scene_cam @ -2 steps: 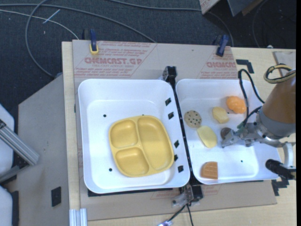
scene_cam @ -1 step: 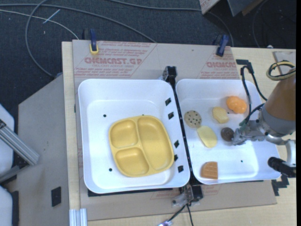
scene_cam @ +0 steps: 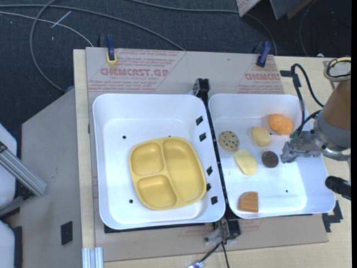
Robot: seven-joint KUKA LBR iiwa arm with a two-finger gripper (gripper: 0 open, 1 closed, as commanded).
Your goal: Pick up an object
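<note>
**Arm poised over a bin of small toy foods**

Two shallow white bins sit side by side on the bench. The left bin [scene_cam: 106, 166] holds a yellow divided tray [scene_cam: 167, 172], the largest item in sight; it looks like stiff, light plastic, too broad for a two-finger grasp except at its thin rim. The right bin [scene_cam: 312, 200] carries the smaller pieces, loosely scattered and apart from one another. The grey arm [scene_cam: 337, 121] reaches in from the right, its gripper [scene_cam: 290, 152] low over the bin floor, just beside a dark brown round piece [scene_cam: 270, 159]; nothing is seen between its fingers, and how wide it stands cannot be told from this angle. Among the candidates, a pale yellow wedge [scene_cam: 245, 162] and an orange block [scene_cam: 249, 201] look like rigid, light play food, probably smooth and a little slippery, best pinched across their narrow sides. An orange rounded piece [scene_cam: 280, 123] may roll out of a pinch. A speckled cookie [scene_cam: 228, 141] and a small yellow lump [scene_cam: 261, 136] lie flat; the cookie likely needs taking by its edges. The brown piece is nearest, but small and low.
</note>
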